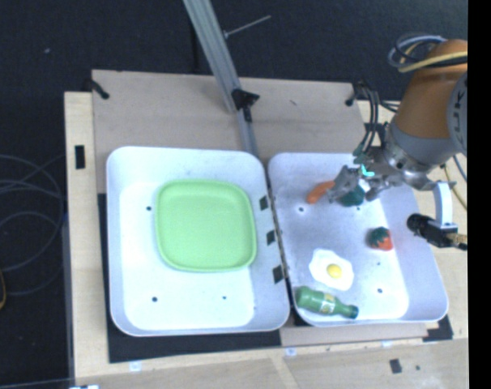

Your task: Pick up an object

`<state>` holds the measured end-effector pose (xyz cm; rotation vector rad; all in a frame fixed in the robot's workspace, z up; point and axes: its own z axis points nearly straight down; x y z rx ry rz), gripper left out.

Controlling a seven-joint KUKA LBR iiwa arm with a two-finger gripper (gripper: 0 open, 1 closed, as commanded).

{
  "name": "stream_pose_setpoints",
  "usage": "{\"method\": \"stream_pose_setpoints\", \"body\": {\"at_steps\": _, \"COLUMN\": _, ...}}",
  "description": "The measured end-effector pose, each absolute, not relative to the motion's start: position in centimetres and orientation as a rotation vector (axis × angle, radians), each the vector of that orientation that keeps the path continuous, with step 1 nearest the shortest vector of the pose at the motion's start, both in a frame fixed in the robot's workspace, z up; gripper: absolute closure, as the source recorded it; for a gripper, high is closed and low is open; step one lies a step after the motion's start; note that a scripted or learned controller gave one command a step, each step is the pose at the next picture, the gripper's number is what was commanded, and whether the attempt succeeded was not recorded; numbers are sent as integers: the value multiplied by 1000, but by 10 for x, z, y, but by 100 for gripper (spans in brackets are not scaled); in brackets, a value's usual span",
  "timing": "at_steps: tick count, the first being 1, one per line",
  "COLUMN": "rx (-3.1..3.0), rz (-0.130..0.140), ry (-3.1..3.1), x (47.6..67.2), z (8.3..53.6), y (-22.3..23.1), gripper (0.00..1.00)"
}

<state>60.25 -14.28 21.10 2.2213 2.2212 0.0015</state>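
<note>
Arm poised over the right bin [407, 298], no object lifted yet.
Left bin [132, 298] bears a green plate [205, 225]; gripper [352, 191], finger state indiscernible, hangs just beside the orange item [318, 191]; fried egg [331, 271], green bottle [325, 302] and red-green piece [380, 238] lie untouched.

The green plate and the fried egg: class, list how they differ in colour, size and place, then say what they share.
The green plate is one pale green; the fried egg is white with a yellow yolk. The plate is far larger than the egg. The plate lies in the left bin, the egg in the right bin. Both lie flat.
</note>
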Motion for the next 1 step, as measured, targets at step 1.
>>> {"method": "stream_pose_setpoints", "body": {"at_steps": 1, "rx": 2221, "rz": 1, "ry": 2221, "x": 603, "z": 211, "y": -143, "gripper": 0}}
